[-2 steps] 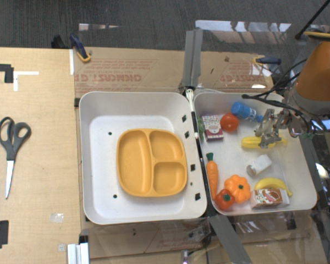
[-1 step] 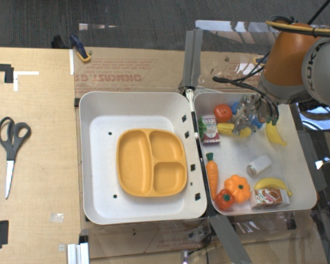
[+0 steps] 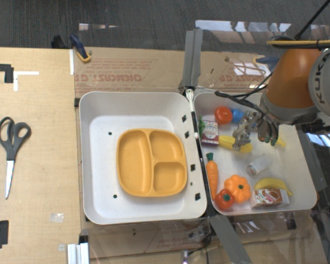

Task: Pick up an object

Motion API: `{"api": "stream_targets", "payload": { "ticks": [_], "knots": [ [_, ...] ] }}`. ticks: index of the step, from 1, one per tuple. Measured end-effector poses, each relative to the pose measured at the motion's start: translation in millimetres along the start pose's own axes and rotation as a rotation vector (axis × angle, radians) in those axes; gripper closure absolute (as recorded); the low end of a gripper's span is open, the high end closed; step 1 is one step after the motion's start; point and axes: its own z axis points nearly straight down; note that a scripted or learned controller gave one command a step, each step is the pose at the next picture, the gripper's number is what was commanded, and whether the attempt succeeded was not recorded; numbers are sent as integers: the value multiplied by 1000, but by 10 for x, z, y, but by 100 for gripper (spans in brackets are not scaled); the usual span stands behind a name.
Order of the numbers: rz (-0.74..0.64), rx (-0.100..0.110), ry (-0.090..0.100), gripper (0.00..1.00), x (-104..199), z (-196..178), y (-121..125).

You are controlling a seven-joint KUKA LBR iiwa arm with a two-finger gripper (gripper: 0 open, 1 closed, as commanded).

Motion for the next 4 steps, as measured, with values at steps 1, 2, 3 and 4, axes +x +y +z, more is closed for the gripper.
{"api": "stream_targets", "payload": {
  "ticks": [1, 2, 3, 4],
  "knots": [
    [44, 0, 32, 100, -294, -1583, 178],
    [290, 2, -2, 100, -108, -141, 279],
    [290, 3, -1, 0, -102, -135, 273],
    [374, 10, 0, 0, 39, 36, 170]
  ]
}}
